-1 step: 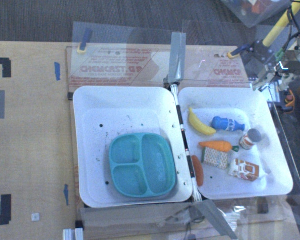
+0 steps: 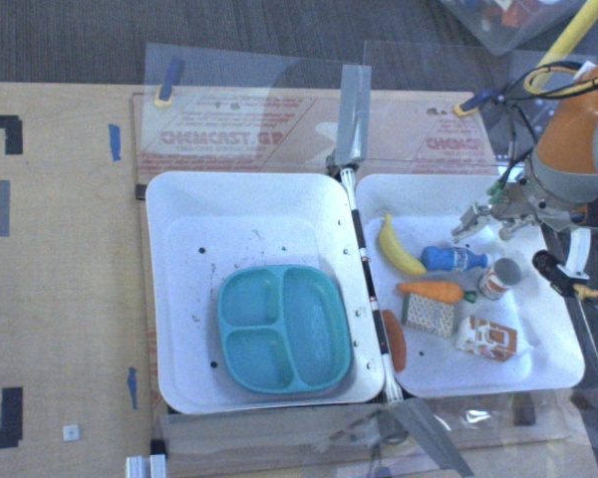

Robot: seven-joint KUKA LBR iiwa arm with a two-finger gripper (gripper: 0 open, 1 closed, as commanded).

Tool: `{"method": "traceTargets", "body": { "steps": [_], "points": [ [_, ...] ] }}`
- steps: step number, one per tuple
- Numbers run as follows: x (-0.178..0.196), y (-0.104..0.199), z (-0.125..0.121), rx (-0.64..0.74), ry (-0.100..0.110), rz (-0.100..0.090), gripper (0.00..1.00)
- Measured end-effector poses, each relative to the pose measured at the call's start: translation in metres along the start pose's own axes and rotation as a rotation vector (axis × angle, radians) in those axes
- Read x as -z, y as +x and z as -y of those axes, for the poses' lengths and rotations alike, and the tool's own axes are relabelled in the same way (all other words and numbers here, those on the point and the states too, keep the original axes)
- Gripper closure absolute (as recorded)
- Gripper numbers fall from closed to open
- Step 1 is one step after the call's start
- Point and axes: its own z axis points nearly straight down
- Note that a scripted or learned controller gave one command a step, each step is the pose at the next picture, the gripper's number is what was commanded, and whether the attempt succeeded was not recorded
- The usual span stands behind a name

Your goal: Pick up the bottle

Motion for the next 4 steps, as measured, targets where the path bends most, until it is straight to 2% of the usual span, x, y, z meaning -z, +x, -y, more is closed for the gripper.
{"method": "traceTargets", "body": {
  "steps": [1, 2, 3, 4],
  "points": [
    [-0.01, 0.003, 0.065, 0.162, 0.002, -0.001, 0.0],
    [0.066, 0.112, 0.058, 0.336, 0.005, 0.006, 0.0],
    [-0.01, 0.116, 0.047, 0.214, 0.001, 0.006, 0.0],
    [-0.011, 0.116, 0.015, 0.135, 0.001, 0.008, 0.0]
  ]
}}
